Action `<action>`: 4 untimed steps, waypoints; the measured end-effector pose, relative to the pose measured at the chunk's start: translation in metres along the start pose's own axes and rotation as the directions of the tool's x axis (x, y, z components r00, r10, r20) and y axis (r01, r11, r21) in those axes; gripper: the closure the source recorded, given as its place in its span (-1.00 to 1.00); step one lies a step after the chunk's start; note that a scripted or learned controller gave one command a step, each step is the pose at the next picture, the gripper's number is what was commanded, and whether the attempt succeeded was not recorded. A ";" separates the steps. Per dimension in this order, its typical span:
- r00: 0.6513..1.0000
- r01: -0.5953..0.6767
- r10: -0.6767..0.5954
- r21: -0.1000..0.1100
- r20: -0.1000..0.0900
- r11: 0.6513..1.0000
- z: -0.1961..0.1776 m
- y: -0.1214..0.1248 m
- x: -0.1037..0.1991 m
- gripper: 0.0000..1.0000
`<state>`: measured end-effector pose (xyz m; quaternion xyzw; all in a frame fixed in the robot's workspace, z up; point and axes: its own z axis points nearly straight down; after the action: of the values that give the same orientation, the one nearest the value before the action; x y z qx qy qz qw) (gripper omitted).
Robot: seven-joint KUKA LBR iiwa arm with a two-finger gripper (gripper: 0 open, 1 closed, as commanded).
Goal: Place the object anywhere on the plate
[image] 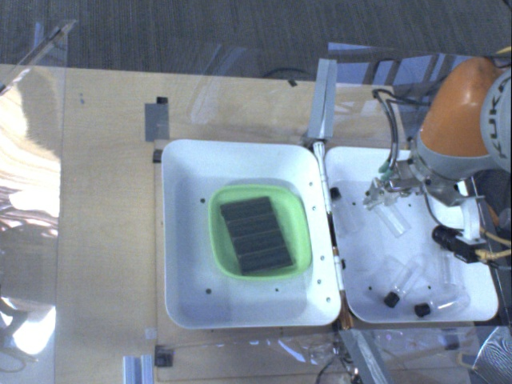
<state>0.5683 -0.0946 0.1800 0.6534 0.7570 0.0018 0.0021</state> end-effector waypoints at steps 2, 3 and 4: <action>0.999 0.044 -0.044 0.000 -0.001 0.999 -0.011 -0.069 0.085 -1.00; 0.999 0.049 -0.049 -0.001 -0.001 0.999 -0.007 -0.007 0.115 -1.00; 0.997 0.081 -0.081 -0.002 0.001 0.997 -0.006 0.004 0.061 -1.00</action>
<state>0.5632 -0.0341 0.1859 0.6223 0.7827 0.0023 0.0033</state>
